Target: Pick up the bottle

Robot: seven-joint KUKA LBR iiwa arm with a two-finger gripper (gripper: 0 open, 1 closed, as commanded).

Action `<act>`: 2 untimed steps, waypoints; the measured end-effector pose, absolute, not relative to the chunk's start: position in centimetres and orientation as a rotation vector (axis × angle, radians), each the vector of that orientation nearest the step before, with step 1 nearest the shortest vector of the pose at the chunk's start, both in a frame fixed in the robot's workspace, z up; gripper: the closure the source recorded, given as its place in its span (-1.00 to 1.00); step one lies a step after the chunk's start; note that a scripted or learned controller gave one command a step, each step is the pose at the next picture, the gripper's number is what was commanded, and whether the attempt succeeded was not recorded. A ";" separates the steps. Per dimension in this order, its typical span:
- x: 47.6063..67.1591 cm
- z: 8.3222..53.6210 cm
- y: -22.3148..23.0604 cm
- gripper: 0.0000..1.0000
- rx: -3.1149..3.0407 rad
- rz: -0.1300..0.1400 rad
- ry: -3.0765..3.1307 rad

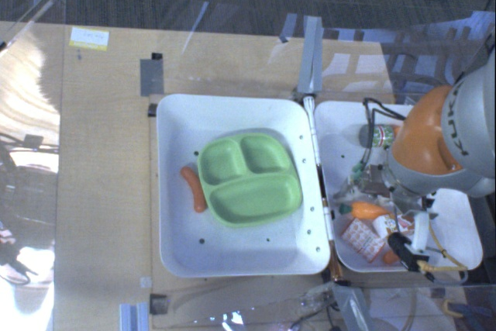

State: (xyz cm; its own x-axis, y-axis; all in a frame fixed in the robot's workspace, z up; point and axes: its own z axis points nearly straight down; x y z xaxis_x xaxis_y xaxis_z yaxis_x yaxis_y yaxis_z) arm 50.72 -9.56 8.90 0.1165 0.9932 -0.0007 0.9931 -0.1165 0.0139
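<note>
The bottle (pixel 379 137) lies in the right bin (pixel 337 120) near its far side. It shows a grey end and a green-and-white label, and the arm's orange band hides its right part. My gripper (pixel 370 181) hangs low in the middle of that bin, just in front of the bottle and above an orange carrot (pixel 369 209). The wrist covers the gripper's tip, and I see nothing held in it.
A red-and-white packet (pixel 363 238) and a small orange piece (pixel 390 258) lie at the right bin's near side. The left bin (pixel 174 244) holds a green divided plate (pixel 249 178) and an orange sausage (pixel 194 188) left of it. A raised rim separates the bins.
</note>
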 end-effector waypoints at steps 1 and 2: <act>49.3 8.9 -9.4 -1.00 2.788 0.022 1.422; 49.4 10.0 -9.4 1.00 2.780 0.024 1.431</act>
